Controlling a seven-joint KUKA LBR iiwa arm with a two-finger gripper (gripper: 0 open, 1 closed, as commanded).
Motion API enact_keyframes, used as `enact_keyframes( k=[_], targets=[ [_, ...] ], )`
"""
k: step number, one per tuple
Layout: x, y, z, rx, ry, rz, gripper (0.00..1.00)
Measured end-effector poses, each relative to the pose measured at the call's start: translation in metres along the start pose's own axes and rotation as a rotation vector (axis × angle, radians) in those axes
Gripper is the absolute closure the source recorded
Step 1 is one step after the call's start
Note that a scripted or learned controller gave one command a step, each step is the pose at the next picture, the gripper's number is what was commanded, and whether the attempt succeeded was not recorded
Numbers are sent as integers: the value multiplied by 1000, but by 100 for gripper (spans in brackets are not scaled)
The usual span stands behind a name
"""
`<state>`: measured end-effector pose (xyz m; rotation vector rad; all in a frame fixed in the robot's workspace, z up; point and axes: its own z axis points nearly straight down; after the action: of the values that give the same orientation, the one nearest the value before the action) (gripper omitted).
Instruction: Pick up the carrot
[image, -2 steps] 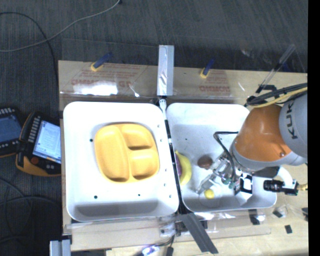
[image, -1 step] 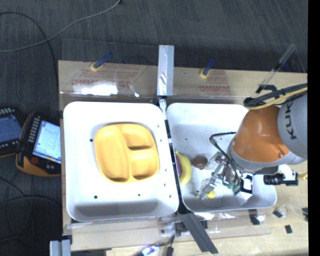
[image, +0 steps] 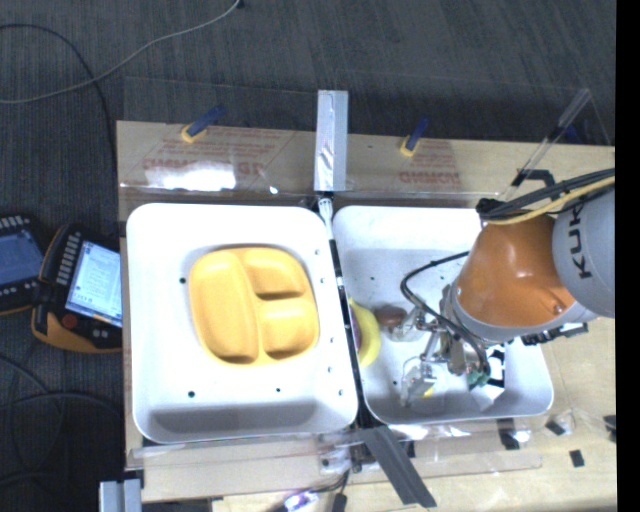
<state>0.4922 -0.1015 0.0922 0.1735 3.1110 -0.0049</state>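
Carrot cannot be picked out with certainty: the nearest match is a small dull brownish thing (image: 392, 322) lying on the floor of the right bin (image: 400, 250), near that bin's left wall, too blurred to name firmly.

At the far left, off the tabletop (image: 250, 155), a handheld control unit with a lit screen (image: 85, 290) lies on the dark floor. The left bin (image: 150, 400) holds a yellow divided tray (image: 255, 305), flat and roughly in its middle. Just past the wall between the two bins, a rounded yellow object (image: 366, 336) rests against the right bin's left wall, just beside the brownish thing.

Right of these, the claw (image: 425, 385) is low over the right bin's front part, apart from the brownish thing. Whether it is apart or together cannot be told, as cables and the wrist crowd it. The arm's orange band (image: 515, 280) sits above it, and the grey arm runs off to the right.
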Motion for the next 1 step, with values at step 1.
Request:
enact_keyframes(
  k=[1],
  targets=[
    [0, -59, -30, -4, 24, -99, 0]
  ],
)
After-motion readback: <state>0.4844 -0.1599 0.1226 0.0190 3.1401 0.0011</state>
